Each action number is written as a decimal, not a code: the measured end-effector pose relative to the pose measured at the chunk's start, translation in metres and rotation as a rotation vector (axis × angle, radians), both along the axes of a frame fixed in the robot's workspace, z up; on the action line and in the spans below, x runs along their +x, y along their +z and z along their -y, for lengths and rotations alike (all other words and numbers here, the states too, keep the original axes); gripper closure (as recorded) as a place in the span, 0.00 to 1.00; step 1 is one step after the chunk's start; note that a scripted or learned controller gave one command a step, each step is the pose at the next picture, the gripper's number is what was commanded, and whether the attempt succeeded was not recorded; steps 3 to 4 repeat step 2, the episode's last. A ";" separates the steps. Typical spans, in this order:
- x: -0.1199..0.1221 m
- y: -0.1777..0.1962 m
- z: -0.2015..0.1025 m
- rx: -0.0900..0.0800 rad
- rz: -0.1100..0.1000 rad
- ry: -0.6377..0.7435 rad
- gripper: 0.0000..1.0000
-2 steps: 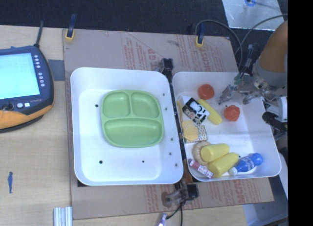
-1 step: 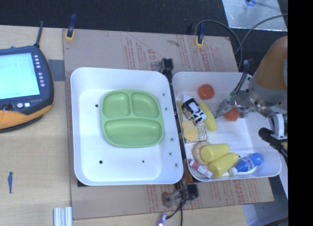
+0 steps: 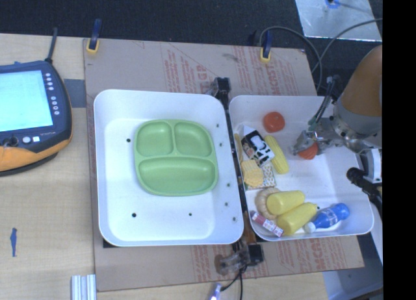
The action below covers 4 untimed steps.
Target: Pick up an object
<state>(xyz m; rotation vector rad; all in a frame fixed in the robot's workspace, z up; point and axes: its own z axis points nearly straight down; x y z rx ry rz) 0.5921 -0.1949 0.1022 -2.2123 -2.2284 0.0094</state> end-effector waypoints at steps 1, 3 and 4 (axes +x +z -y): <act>0.017 0.013 -0.085 0.000 0.007 -0.001 1.00; 0.006 0.105 -0.167 0.004 0.004 -0.002 1.00; 0.006 0.105 -0.167 0.004 0.004 -0.002 1.00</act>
